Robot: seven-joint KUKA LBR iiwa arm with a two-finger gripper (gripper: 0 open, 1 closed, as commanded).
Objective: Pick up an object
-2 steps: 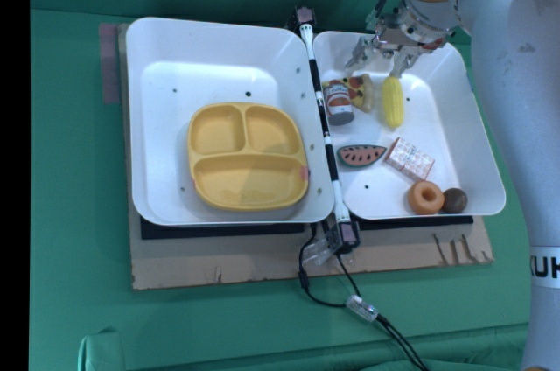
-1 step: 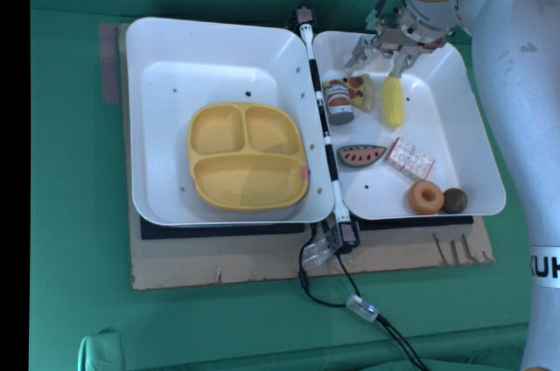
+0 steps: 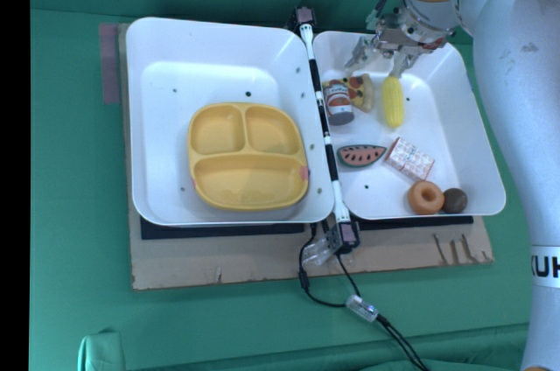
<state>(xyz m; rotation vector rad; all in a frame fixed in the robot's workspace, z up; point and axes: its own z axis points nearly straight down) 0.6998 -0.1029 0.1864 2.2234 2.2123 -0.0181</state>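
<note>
Left white bin [image 3: 157,54]: yellow three-compartment plastic plate [image 3: 248,156], untouched. Right white bin [image 3: 477,142]: small red-labelled can [image 3: 338,101], watermelon slice [image 3: 361,155], yellow corn cob [image 3: 393,101], orange doughnut [image 3: 426,197]. Gripper [image 3: 390,63] hovers just above the corn's upper end, fingers spread, holding nothing. Judged: approach stage; descent, closing and lift remain.
</note>
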